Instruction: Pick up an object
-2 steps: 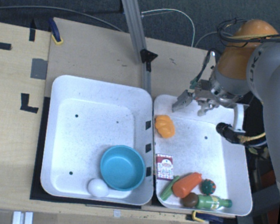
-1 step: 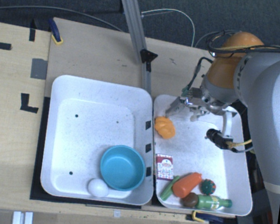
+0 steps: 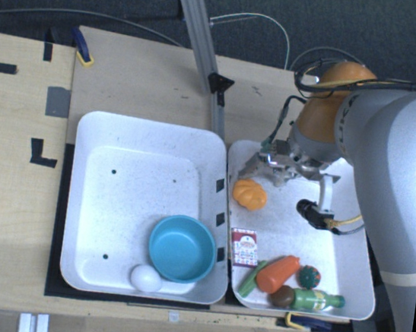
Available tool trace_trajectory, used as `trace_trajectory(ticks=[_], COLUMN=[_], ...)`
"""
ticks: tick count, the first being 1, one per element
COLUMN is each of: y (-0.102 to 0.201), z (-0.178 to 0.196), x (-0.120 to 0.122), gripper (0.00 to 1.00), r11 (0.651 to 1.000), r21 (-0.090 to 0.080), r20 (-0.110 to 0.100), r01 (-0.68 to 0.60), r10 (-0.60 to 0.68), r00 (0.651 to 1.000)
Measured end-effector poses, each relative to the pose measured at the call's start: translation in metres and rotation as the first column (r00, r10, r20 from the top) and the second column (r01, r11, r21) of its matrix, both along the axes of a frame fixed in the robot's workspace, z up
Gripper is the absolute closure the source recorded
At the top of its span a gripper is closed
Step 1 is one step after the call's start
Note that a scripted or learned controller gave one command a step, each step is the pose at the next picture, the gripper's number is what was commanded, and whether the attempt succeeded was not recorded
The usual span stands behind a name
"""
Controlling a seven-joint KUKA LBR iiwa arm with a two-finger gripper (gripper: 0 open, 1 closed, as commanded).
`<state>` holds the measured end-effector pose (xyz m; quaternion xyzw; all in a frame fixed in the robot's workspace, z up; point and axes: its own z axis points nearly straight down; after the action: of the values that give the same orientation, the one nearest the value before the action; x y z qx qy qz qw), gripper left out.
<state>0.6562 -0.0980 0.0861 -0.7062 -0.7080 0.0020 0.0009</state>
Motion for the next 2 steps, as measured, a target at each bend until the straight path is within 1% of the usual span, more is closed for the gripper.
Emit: trace_trajectory(ticks=[1,2], y=[0.001,-0.003], z=[0.012,0.074], x=[0.001,-0.002], gripper=[1.0,1.0], r11=[1.0,1.0], r21=[0.001,0.001], r20=[0.001,0.009], r01=[-0.002,0.001], r10=[0.002,-0.001], r00=[1.0,1.0])
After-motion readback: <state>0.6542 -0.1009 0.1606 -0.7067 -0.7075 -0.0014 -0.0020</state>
